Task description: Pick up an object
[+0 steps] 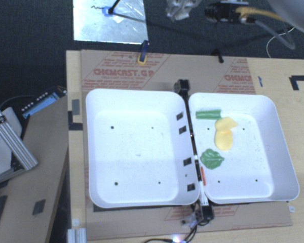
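Yellow piece [224, 133], green stick [208, 114], green leaf [212, 159]: clustered at left of right bin [281, 135]. Tool [181, 3] high at far edge, finger state indeterminable; objects lie nearward, slightly right

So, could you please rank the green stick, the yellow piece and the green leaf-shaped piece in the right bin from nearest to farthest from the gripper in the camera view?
Measured from the gripper at the top of the camera view:
1. Green stick, at the right bin's far edge, nearest.
2. Yellow piece, just below the stick, mid-bin.
3. Green leaf-shaped piece, lowest in the view, farthest.
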Available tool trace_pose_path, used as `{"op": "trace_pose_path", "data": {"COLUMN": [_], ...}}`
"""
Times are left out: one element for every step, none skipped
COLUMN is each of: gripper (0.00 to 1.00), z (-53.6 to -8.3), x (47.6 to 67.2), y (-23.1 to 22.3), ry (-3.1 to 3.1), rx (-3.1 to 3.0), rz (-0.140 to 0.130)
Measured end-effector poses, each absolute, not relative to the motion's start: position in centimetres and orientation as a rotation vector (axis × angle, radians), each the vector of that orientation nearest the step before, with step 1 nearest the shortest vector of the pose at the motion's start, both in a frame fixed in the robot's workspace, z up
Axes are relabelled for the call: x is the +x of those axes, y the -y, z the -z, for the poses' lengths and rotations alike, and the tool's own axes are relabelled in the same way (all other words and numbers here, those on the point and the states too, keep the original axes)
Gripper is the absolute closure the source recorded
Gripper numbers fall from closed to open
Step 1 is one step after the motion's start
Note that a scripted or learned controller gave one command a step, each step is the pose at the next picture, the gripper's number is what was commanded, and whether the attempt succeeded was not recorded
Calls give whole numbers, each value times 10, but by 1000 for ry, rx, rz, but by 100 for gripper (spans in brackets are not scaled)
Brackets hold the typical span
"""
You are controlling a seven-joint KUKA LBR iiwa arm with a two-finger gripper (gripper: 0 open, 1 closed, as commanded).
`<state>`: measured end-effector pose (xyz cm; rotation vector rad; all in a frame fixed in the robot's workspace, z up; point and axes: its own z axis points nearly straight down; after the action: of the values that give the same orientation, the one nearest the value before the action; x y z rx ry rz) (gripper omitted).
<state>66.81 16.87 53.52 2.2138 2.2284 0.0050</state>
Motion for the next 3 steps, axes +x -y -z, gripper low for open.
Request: {"op": "trace_pose_path", "data": {"gripper": [100,100,100], "z": [-535,-535,-535], "x": [668,668,668], "y": [-203,-236,-234], "ry": [-2228,-2228,-2228], "rx": [2214,2213,2214], "rz": [-5,-4,-3]}}
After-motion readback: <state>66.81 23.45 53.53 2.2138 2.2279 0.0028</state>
